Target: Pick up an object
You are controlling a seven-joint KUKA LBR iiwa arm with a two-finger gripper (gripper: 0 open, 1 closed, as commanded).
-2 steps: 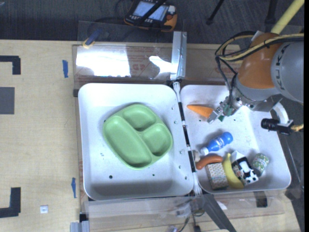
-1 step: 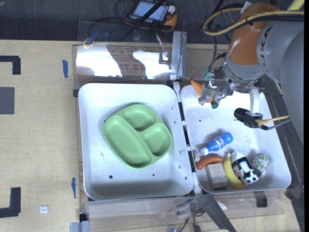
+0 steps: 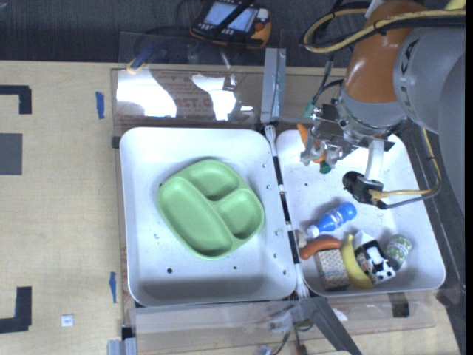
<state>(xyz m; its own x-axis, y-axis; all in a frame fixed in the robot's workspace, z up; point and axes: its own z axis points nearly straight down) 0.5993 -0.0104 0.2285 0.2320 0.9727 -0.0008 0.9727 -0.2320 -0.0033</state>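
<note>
Nearest us in the right bin (image 3: 421, 191) we see a cluster along the front wall: a yellow banana (image 3: 353, 266) curled around a black-and-white toy (image 3: 375, 263), a small patterned cup (image 3: 398, 248) to its right, and an orange carrot-like piece (image 3: 319, 245) to its left. Just behind these lies a blue bottle (image 3: 332, 219), tilted, well apart from the pincer (image 3: 321, 156), which hangs farther back over the bin's far left corner with nothing visibly between its fingers; we cannot tell how they stand. The left bin (image 3: 140, 220) holds a green divided plate (image 3: 211, 207). We can read no labels.
</note>
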